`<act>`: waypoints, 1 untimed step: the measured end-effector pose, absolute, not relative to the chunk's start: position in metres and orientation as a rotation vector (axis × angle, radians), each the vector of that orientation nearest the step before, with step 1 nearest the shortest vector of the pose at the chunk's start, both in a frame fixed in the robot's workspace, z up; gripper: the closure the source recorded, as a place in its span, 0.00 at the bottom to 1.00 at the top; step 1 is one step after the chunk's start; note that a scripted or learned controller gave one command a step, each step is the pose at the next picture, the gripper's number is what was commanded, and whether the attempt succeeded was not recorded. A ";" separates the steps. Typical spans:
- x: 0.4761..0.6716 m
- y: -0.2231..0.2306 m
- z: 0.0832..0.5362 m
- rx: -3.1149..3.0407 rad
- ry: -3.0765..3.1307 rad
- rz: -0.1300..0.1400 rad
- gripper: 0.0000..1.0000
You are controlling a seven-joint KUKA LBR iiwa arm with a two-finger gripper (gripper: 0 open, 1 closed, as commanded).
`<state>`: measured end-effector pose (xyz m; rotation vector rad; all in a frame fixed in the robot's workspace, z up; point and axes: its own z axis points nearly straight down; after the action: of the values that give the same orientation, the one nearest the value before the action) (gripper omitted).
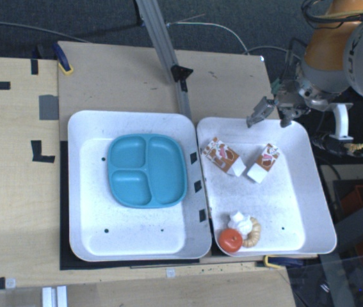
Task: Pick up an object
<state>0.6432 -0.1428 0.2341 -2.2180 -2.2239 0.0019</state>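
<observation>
While the arm [335, 50] hangs above the right bin's [296, 235] far edge, its tool [271, 115] gapes apart.

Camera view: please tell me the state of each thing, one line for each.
gripper: open, holding nothing, above the far edge of the right bin.
larger carton: lying on its side in the right bin.
smaller carton: lying, apart from the other.
toy cluster: resting at the near edge.
blue plate: flat in the left bin.
</observation>
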 end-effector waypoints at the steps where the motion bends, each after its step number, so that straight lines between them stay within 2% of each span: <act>1: 0.643 -0.143 0.234 -2.218 -2.224 0.002 0.00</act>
<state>0.6432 -0.1429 0.2341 -2.2183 -2.2238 0.0024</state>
